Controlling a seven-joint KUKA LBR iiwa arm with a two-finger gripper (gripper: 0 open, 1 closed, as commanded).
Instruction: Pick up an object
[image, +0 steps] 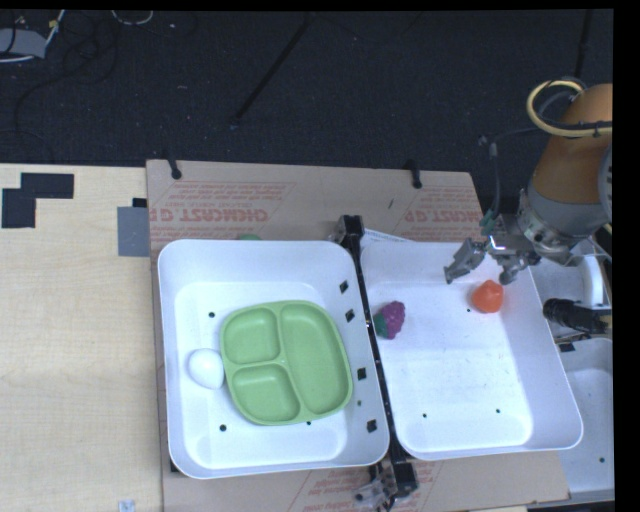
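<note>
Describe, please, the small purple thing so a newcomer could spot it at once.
Start at the right-hand white bin. Follow its left wall, beside the black divider between the bins, to the small purple lump lying on the floor. It is knobbly and purple, whereas the bin's other item, an orange ball, is smooth and sits near the hand.

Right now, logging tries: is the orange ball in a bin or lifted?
In: the orange ball lies on the right bin's floor, beside the pincer.
</note>
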